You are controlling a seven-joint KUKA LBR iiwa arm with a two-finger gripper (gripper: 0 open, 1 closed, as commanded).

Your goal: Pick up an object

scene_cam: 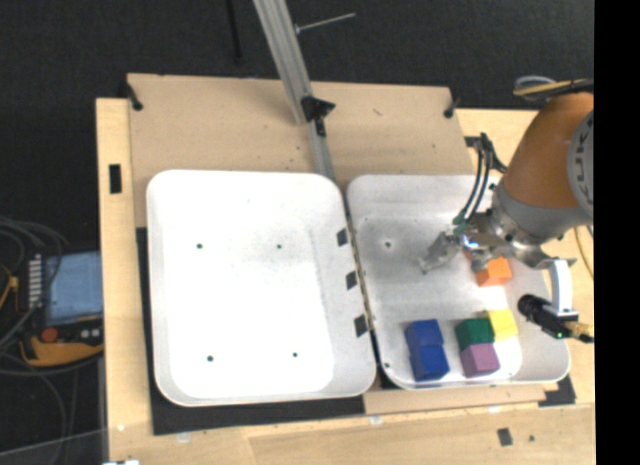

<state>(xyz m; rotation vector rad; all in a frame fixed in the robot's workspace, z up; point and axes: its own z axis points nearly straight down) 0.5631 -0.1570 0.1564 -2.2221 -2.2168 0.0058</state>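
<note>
The arm (545,168), grey with an orange band, reaches in over the right bin (400,208), one of two shallow white bins set side by side on the bench (280,118). Taking the right bin as the landmark, the gripper (438,251) hangs over its middle, its grey fingers (440,248) pointing toward the bin's left wall. Whether the fingers stand wide or narrow cannot be told, as they merge into one blurred grey shape; nothing shows between them. An orange block (493,272) lies on the bin floor just right of the fingers and slightly nearer the front wall, close under the wrist and apart from the fingertips. Along the bin's front wall sit four more blocks: a blue block (427,349) toward the front left, then a green block (474,333) with a purple block (482,358) just in front of it, and a yellow block (501,324) touching the green one on its right. The left bin (245,283) adjoins the right bin's left wall.
</note>
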